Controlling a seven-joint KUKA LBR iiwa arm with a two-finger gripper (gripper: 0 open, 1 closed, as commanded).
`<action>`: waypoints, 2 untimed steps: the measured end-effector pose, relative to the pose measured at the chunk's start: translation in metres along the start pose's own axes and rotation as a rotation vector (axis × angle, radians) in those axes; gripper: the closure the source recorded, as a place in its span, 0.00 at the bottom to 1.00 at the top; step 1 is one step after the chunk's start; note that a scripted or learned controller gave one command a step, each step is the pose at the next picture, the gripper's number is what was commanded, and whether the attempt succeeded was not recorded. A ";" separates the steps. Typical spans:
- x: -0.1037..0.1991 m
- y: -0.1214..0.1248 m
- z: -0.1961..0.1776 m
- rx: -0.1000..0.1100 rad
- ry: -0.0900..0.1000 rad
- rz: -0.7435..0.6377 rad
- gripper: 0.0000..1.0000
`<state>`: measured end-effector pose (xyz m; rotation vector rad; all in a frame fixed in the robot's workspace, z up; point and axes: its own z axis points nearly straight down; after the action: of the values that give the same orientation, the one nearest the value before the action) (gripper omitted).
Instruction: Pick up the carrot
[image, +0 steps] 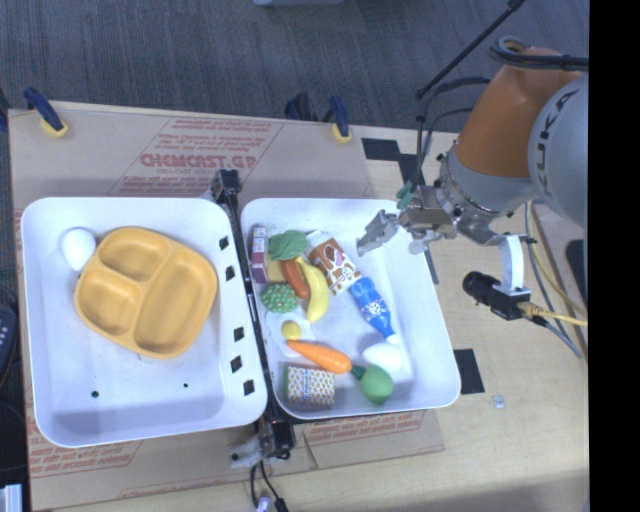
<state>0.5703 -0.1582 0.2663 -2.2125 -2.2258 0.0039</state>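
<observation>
Overhead, the table carries two shallow white bins side by side on cardboard. The grey arm with its orange band reaches in from the right, its wrist above the right bin's far right corner. The left bin holds a yellow divided plate and, touching the plate's far left edge, a white egg. The right bin holds a cluster of toy food. A blue bottle lies slanted near the middle, with a yellow banana just to its left. The carrot, orange and lying on its side, sits toward the near part of this bin, between a small yellow piece above it and a patterned box below. A green ball rests just right of the carrot's tip. The gripper hangs over the far right part of the right bin, well apart from the carrot, with nothing between its fingers; whether they are spread or pressed together I cannot tell.
</observation>
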 end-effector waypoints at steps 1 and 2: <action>0.064 -0.063 0.114 0.002 0.001 -0.153 0.00; 0.051 -0.093 0.176 0.000 0.001 -0.050 0.00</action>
<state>0.4758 -0.1077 0.0911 -2.1552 -2.2800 0.0029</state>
